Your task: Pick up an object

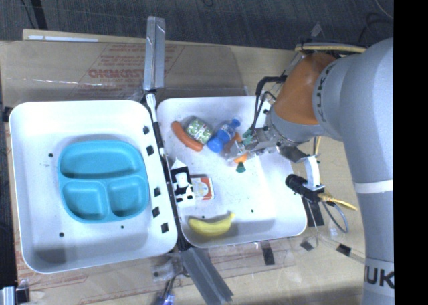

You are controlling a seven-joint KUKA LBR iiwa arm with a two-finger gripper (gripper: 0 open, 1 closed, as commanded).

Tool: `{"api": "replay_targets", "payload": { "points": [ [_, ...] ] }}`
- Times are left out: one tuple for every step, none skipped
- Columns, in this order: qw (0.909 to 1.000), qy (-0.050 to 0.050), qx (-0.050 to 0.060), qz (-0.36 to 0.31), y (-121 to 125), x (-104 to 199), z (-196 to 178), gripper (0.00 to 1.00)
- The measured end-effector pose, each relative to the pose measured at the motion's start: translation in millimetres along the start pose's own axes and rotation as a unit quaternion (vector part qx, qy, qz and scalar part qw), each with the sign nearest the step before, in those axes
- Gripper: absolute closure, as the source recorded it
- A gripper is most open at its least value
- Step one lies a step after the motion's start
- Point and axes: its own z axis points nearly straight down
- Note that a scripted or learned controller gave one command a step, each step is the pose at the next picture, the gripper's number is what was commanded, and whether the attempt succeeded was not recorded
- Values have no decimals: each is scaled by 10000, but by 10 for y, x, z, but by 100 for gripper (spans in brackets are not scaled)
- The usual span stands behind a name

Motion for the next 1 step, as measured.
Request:
{"api": "replay_targets", "payload": {
  "points": [
    [9990, 0, -8, -457, 149, -23, -1391, 100]
  ]
}}
